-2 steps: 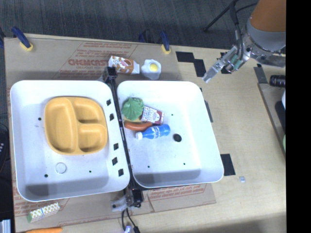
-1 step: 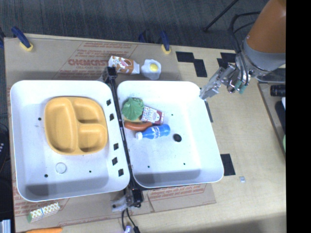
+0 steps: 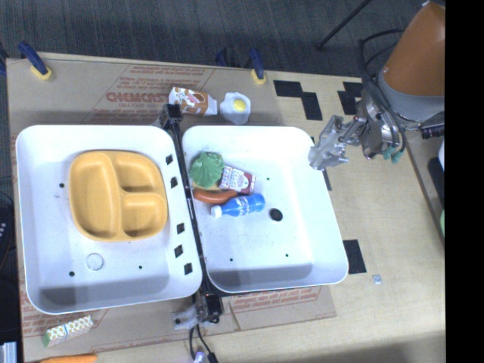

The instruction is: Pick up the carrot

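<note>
The carrot [image 3: 214, 196] lies in the right bin [image 3: 302, 267], on its floor close to the left wall. It rests roughly level, long axis running left to right, with much of its length covered. A green leafy vegetable [image 3: 206, 169] sits on its upper left, a red-and-white packet [image 3: 236, 179] overlaps it from above, and a blue bottle [image 3: 242, 206] lies against its right end. You see only an orange strip between these three items.

The gripper [image 3: 327, 154] hangs over the bin's right rim, well apart from the carrot, at the end of the grey arm with the orange band [image 3: 420, 48]. Whether its pincer is spread or pressed together you cannot tell from this view; it carries nothing visible.

Handling judgement: the carrot looks like a light toy piece, stiff, smooth-skinned and rounded, so expect it to roll or squirt out of a shallow pinch. Take hold across its narrow width, at the exposed middle of the orange strip, with the fingers set square to the long axis. Note the risk: the bottle and the packet leave little room for the fingers, and a descent slightly off line will likely land on a neighbour or push the carrot under the vegetable. The yellow divided tray [image 3: 117, 195] in the left bin [image 3: 45, 286] plays no part.
</note>
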Robot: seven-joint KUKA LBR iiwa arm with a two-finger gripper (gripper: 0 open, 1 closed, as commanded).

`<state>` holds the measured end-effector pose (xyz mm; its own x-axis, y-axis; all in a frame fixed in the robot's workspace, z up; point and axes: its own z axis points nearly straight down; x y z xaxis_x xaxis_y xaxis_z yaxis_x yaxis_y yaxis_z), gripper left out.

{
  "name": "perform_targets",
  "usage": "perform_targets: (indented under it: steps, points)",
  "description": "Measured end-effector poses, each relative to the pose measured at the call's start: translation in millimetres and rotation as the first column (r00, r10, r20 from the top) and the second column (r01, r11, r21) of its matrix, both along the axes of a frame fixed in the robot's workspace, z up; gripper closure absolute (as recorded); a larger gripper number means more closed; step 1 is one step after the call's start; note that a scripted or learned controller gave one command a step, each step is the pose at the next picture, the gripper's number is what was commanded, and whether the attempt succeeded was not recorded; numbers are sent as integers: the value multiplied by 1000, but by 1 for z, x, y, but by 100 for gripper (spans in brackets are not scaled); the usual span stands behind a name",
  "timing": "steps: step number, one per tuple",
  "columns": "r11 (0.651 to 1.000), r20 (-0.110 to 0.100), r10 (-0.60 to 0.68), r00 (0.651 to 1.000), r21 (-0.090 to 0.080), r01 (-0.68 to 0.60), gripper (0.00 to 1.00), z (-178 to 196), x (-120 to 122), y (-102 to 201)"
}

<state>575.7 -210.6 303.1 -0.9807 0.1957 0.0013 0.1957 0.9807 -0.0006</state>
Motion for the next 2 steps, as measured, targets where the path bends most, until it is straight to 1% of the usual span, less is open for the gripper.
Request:
perform_targets:
  steps: [1,2]
  points:
    - [925,1,380,925,-1,-380,100,28,-31,0]
    - [791,0,612,791,2,-612,100,-53,-86,2]
